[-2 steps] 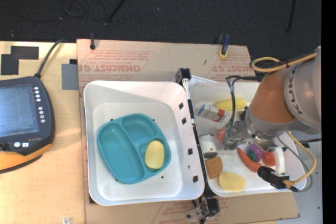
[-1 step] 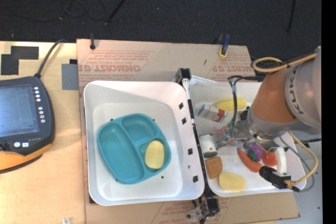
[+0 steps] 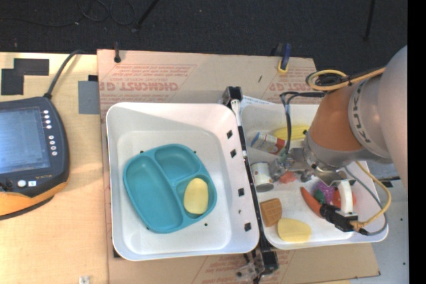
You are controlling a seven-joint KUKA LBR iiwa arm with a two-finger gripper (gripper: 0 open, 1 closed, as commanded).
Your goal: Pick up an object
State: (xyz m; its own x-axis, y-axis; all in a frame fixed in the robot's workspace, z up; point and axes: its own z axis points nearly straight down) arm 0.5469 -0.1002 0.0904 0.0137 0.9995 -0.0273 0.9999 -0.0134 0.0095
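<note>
The arm's wrist (image 3: 333, 126) is hanging low over the middle of the right bin (image 3: 381, 231), and its dark working end is pointing down among the clutter there. The grasp underneath is hidden from where I am standing, so I cannot tell whether it is open or closed, and I am seeing nothing held.

Just beside that end, at about nine o'clock from it, a small white cup (image 3: 261, 173) is lying on the bin floor. At eleven o'clock a red and white tube (image 3: 265, 140) is lying near it. Either looks the likely target, though I am only guessing.

Both look light and stiff. The cup is probably smooth and ready to roll or skid, so I would take it across its round body, squarely. The tube is slim, and its middle seems the safest hold.

Further out, at six o'clock, a brown biscuit (image 3: 271, 211) and a pale yellow oval (image 3: 294, 230) are lying flat, which makes them awkward to pinch. At four o'clock an orange carrot (image 3: 309, 199) is sitting among other small pieces.

In the left bin (image 3: 133, 118), a teal divided plate (image 3: 157, 191) is carrying a yellow lump (image 3: 196, 196). Both bins are resting on the table (image 3: 86, 223).
</note>
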